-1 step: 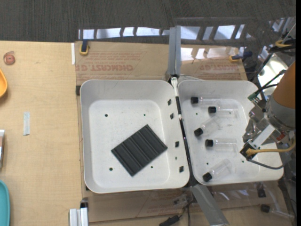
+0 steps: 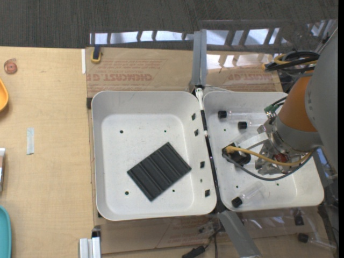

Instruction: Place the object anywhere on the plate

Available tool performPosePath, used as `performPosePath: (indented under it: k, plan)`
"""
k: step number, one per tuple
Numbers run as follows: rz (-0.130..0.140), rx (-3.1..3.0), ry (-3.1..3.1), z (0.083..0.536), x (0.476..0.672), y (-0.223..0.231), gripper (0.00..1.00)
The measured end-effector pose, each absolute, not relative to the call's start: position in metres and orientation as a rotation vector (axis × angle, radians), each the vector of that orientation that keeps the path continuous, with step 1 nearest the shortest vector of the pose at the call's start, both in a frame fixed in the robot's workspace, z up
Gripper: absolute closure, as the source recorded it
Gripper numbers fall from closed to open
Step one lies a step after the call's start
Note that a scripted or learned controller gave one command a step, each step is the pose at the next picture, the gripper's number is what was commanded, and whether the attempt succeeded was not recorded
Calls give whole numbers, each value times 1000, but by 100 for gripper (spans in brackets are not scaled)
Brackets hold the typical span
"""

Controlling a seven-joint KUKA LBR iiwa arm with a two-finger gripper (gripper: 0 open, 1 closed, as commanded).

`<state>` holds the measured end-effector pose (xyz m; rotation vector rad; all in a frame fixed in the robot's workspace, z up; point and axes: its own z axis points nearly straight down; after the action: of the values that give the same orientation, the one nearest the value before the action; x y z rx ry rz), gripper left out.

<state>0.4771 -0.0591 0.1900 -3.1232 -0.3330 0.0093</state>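
A ribbed dark slab (image 2: 159, 171) lies flat and askew on the floor of the left bin (image 2: 102, 144), well apart from the gripper (image 2: 263, 160), across the divide toward the view's left. The gripper hangs low over the right bin (image 2: 301, 198) among looped yellow cable (image 2: 237, 151); whether it is open or closed cannot be told, and nothing is seen in its grasp. Beyond it, the grey arm (image 2: 322, 90) with its orange band rises over cardboard (image 2: 140, 71).
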Motion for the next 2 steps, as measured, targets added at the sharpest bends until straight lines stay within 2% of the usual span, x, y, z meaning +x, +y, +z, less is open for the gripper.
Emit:
performPosePath:
  k: [1,2]
  plan:
    - [5,-3128,-313,282,509,21,100]
    - [4,-3128,-310,275,505,60,100]
